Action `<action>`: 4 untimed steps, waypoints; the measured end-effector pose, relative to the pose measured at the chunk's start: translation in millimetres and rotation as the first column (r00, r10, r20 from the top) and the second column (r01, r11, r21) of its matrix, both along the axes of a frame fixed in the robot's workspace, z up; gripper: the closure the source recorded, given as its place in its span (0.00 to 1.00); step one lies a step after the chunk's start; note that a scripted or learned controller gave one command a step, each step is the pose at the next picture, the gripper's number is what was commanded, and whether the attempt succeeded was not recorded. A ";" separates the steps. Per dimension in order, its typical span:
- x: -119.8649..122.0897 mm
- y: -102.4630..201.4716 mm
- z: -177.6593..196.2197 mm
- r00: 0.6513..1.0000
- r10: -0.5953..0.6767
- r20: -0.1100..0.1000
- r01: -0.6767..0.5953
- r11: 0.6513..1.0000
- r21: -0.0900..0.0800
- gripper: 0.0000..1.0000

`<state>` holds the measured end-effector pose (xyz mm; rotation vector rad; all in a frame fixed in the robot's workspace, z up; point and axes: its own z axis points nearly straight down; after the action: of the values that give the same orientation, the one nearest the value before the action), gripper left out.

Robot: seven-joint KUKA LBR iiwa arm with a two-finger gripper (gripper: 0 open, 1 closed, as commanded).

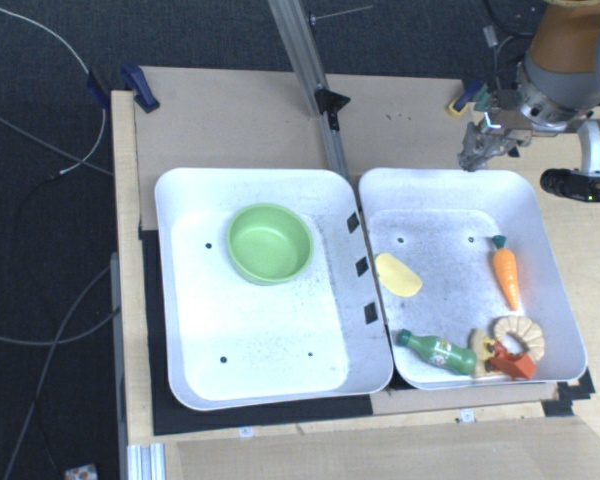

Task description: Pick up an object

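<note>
The gripper [477, 158] hangs above the far rim of the right bin [550, 223], near that bin's twelve o'clock edge. Whether it is open or closed I cannot tell from here; nothing is visibly held.

Every candidate lies at about six o'clock from it. Nearest is the carrot [506, 276], just inside the bin's three o'clock side, its long axis running roughly twelve to six with the green top pointing to twelve. The yellow piece [398, 275] sits at the bin's nine o'clock. The green bottle [437, 353] lies along the six o'clock wall, axis ten to four, beside a ring-shaped toy [518, 336]. A green bowl [269, 243] rests in the left bin [190, 368], well apart.

The carrot looks the shortest reach.
</note>
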<state>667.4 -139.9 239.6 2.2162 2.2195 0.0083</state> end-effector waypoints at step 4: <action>-64.1 144.2 13.7 1.000 0.003 -0.021 -0.003 1.000 0.005 1.00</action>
<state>603.3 4.2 253.2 2.2259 2.2358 -0.0096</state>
